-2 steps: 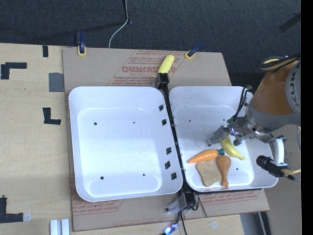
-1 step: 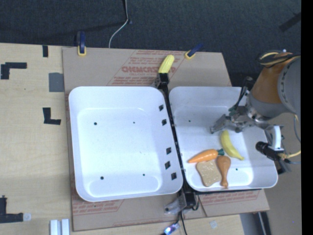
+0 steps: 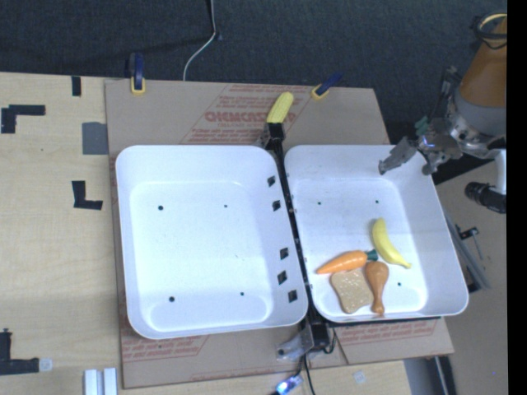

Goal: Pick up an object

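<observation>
Left bin [image 3: 140,188] floor bare, open for a descent anywhere inside its walls. Right bin [image 3: 329,171]: far half and left side free; near right corner crowded by banana [image 3: 389,243], carrot [image 3: 342,262], bread slice [image 3: 352,290] and drumstick [image 3: 377,283] (bread, carrot and drumstick touching, banana just beside them, little room between). Gripper [image 3: 403,156] hangs over the right bin's far right rim. Clamps [image 3: 280,109] stand on the divider between bins, blocking a low crossing there

Light was even and fairly bright; the white bins [image 3: 198,159] glared mildly, shadows stayed soft, detail slightly blurred.
</observation>
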Robot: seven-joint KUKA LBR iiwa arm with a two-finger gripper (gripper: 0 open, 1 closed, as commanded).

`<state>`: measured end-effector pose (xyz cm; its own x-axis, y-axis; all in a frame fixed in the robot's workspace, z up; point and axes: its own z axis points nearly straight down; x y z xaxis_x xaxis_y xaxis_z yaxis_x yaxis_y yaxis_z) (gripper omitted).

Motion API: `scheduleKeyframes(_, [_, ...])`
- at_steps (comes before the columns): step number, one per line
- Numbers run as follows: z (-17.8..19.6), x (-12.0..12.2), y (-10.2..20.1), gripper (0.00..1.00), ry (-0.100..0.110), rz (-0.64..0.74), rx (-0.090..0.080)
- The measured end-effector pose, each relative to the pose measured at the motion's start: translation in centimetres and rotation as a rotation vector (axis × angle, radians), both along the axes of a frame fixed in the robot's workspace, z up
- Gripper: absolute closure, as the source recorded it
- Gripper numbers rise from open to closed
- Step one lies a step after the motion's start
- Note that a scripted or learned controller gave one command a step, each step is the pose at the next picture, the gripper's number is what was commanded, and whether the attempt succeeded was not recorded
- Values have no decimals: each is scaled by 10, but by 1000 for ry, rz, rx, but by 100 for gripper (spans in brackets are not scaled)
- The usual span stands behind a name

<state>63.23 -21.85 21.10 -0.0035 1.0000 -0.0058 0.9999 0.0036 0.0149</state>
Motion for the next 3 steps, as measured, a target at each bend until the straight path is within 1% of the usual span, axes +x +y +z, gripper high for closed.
scheduleKeyframes(1, [-84,-64,39,0,28,-3,10])
scheduleKeyframes(2, [-48,-11,33,0,10,-1,4])
scheduleKeyframes(3, [20,39,9,0,6,0,2])
